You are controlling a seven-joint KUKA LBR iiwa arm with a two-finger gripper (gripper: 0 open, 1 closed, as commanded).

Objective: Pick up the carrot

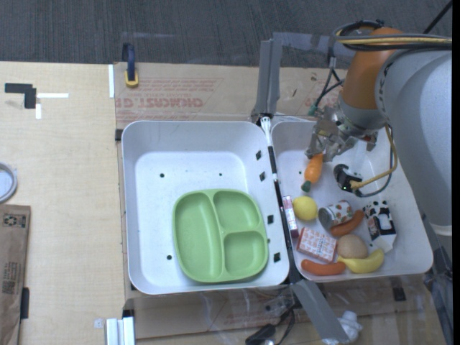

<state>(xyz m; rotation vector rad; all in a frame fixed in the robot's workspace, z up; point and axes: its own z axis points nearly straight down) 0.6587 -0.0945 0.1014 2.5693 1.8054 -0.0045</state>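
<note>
Carrot hanging in the right bin near its back left corner, long axis near upright, orange thick end up, green tip down toward the lemon. Jaws of the gripper pinching the carrot at its top. Green plate in the left bin.

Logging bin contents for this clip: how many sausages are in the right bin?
2. One sausage leans beside the small can mid-bin; the other sausage lies at the near edge, under the red box. The pile could hide more.
</note>
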